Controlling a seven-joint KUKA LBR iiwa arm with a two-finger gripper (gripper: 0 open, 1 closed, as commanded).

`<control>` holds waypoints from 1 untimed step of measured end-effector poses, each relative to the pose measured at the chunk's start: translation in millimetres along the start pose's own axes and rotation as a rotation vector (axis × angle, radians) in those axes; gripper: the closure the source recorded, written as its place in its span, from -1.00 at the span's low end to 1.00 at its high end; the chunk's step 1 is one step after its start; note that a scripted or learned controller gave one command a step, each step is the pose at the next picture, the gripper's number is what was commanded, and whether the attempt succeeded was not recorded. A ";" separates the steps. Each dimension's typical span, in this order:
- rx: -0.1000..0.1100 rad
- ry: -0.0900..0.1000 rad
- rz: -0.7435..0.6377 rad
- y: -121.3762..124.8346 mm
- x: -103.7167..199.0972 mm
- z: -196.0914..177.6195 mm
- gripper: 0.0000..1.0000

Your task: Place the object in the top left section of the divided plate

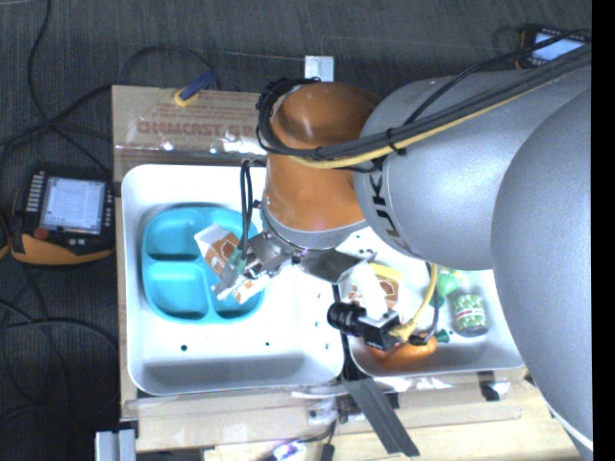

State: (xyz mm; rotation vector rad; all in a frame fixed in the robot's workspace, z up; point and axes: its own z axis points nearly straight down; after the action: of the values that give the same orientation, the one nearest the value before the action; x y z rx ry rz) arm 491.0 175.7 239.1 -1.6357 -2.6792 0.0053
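Tool [240, 269] low over divided plate [173, 267]

Your arm [404, 152] hangs low across the middle, covering the wall between the two bins. The left bin [173, 358] has bare floor along its near side, in front of the blue divided plate [173, 267]. Over the plate's right sections sits a small packet [219, 248], right at the gripper [242, 269]. The right bin [490, 353] is crowded: green object [469, 310], orange object [408, 351], cables.

Bench [154, 123] carries two white bins: left bin [192, 363], right bin [485, 353], side by side.
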 end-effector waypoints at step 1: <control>0.000 0.000 -0.065 3.4 24.4 -21.3 1.00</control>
State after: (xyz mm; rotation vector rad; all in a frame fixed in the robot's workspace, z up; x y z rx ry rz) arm 482.9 199.0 260.4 -1.5478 -2.7308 0.0045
